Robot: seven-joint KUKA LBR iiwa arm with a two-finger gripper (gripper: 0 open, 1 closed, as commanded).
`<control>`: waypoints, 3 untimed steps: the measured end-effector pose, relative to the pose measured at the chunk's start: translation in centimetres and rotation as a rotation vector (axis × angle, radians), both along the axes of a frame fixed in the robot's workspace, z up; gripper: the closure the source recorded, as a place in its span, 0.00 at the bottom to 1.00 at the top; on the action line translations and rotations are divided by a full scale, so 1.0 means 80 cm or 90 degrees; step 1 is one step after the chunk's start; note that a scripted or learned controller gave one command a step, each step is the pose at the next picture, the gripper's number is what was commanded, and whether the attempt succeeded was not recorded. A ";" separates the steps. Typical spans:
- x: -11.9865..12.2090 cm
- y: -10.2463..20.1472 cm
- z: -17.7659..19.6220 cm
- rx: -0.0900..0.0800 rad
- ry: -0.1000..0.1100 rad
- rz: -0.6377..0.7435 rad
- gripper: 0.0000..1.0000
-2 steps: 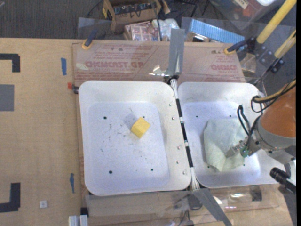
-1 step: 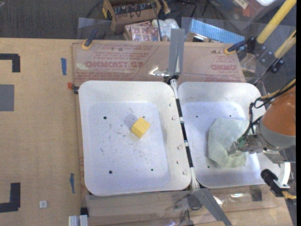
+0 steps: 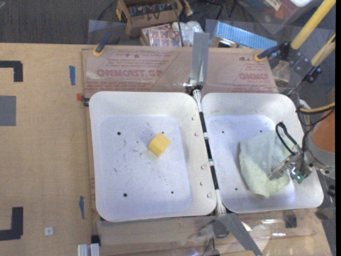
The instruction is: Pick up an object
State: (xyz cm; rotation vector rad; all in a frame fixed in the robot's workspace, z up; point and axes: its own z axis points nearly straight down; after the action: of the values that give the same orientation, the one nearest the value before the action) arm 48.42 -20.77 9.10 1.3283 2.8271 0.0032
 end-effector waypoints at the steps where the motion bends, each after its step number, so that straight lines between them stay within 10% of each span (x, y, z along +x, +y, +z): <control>1: 0.050 0.140 0.001 0.006 -0.003 -0.191 1.00; 3: 0.015 0.462 0.201 0.005 0.009 -0.130 1.00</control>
State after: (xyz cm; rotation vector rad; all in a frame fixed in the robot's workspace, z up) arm 49.64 16.16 25.21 1.6179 2.6908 0.0016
